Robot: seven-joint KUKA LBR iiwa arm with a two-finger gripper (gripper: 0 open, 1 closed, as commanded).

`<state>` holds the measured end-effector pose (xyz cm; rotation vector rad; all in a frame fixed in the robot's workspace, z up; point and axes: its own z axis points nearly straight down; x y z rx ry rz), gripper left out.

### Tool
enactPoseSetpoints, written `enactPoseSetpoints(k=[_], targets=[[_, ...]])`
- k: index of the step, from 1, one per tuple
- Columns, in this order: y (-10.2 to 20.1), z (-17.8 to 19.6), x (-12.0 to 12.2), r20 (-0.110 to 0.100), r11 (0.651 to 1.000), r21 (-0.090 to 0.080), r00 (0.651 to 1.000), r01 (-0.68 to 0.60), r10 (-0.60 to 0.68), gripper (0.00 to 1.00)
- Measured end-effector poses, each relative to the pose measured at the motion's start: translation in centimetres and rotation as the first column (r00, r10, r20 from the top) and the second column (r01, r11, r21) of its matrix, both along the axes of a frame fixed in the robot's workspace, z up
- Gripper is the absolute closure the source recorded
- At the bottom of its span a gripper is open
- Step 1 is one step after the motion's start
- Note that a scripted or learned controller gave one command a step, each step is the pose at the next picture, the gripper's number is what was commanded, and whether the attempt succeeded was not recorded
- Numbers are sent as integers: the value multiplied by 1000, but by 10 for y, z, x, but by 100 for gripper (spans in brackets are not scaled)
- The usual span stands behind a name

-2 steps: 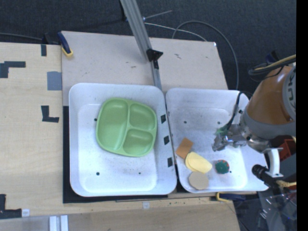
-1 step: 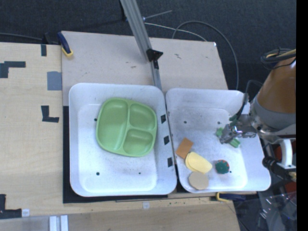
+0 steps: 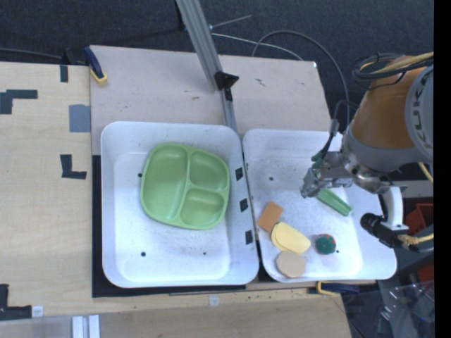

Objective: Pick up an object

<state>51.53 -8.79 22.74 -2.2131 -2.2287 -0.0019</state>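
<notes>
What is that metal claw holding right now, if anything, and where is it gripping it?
It cannot be told. The gripper sits at the upper end of a green stick in the right bin, but the grip itself is unclear.

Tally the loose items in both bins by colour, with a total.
Green: 2, the divided plate in the left bin and a block beside the pincer
Orange: 1
Yellow: 1
Tan: 1
Teal: 1
Total: 6
</notes>
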Motion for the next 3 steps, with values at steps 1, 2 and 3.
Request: enactPoseSetpoints(k=[1,2,3], targets=[[52,7,28,0,1000,1,1000,-1,1,100],[102,4,59,0,1000,0,1000,0,0,100],[154,-8,76,-2,1000,-1,1000,0,0,100]])
